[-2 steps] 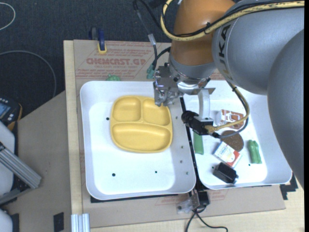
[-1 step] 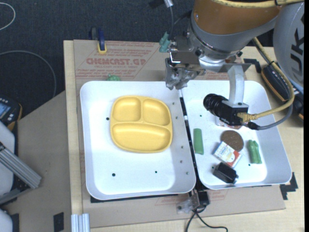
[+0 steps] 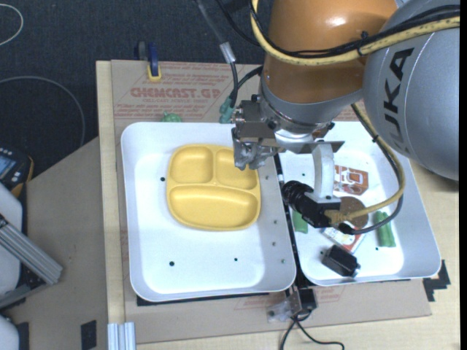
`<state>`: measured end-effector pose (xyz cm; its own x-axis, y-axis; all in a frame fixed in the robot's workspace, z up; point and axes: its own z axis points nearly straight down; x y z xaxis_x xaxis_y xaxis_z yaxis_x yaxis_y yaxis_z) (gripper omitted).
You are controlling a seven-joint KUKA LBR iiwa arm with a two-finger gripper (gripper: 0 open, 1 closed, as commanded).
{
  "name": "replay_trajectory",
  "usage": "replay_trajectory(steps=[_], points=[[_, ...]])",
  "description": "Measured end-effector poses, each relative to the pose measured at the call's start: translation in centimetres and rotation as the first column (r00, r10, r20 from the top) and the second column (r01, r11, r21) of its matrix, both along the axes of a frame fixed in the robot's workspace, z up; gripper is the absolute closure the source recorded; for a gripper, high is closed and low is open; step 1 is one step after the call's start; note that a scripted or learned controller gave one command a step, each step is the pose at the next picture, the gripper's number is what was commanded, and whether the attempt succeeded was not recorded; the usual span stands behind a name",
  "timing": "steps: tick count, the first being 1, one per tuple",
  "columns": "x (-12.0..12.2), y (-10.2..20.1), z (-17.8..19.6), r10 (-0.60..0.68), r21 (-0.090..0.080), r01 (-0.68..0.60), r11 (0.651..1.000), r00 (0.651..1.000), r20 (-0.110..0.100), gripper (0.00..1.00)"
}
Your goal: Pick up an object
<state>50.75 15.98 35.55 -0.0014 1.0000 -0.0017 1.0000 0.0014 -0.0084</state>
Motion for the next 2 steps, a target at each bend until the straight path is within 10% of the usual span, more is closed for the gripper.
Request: replay_trajectory(steps=[2], points=[[-2.74, -5.41, 6.13, -0.001, 0.002, 0.001, 1.0, 1.0, 0.012, 1.0]])
